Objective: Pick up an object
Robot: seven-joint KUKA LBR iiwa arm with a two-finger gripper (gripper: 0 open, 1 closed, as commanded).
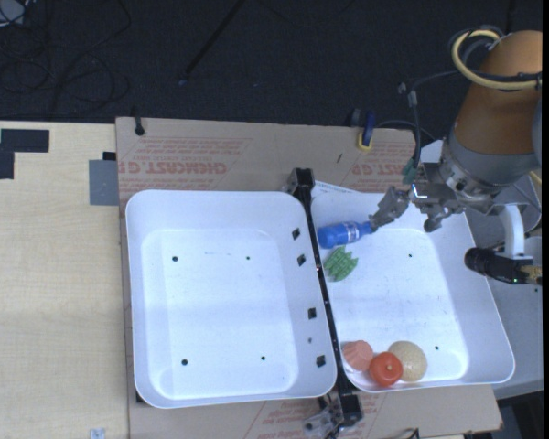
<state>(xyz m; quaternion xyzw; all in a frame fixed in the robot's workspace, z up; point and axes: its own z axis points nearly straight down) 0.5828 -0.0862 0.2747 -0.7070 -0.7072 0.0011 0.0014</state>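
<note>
Bottle (341, 234) behind toy (339, 265), right bin (480, 337)

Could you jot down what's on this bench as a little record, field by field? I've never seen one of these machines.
arm: grey with orange band, reaching in from the right
gripper: over the right bin's far edge, fingers spread
blue bottle: lying in right bin, far-left corner
green leafy item: just in front of the bottle
near-left corner: pink piece, red ball, beige round item, clustered
left bin: white, shallow

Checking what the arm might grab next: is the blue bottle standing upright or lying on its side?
Lying on its side. The blue bottle rests lengthwise on the floor of the right bin, near the divider, its pale end toward the gripper.
</note>
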